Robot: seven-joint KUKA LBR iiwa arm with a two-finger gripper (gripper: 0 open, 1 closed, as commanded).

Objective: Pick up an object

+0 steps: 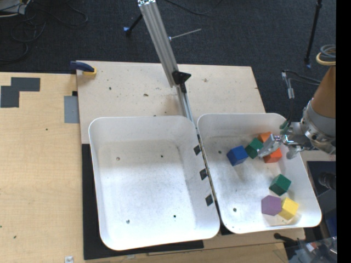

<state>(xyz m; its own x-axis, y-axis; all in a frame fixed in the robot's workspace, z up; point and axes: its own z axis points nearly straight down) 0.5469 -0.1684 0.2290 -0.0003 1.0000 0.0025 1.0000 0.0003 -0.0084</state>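
Six blocks sit in the right bin [219, 212], and your gripper [272, 146] is down among the upper cluster of them. Right at its metal tip you have the orange block [272, 155], with a second orange block [265, 137] just behind it and a green block [254, 147] touching on the left. Whether anything is between the fingers, or how they stand, you cannot tell at this angle. The blue block [237, 155] lies just beside the green one, towards the bin's middle. Nearer the front edge, a darker green block [280, 184] stands apart, and below it the purple block [271, 205] and yellow block [289, 207] touch each other, tucked into the front right corner close to the rim. You have open white floor across the right bin's left half and front left. The left bin [104, 147] gives you a broad open floor. An aluminium rail [160, 37] slants down to the divide between the bins, with a checkered marker at its top end. No readable writing anywhere.
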